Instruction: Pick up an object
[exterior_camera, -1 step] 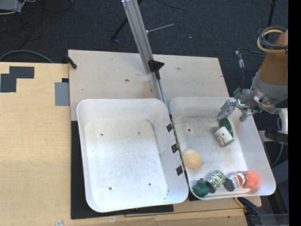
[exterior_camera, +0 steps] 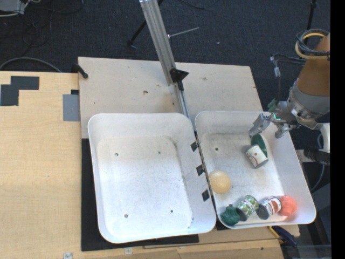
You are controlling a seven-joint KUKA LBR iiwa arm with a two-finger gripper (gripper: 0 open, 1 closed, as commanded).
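My gripper hangs over the far right part of the right bin, its two grey fingers spread apart with nothing between them. Just below it lies a small white can with a green top. A tan ball rests near the bin's left wall. Along the near edge sit a dark green toy, a green-and-white can, a dark bottle with a red-and-white label and an orange-red ball.
The left bin lies beside the right one, with black clips on the shared rim. A slanted aluminium post rises behind the bins. The arm's orange band stands at the right edge.
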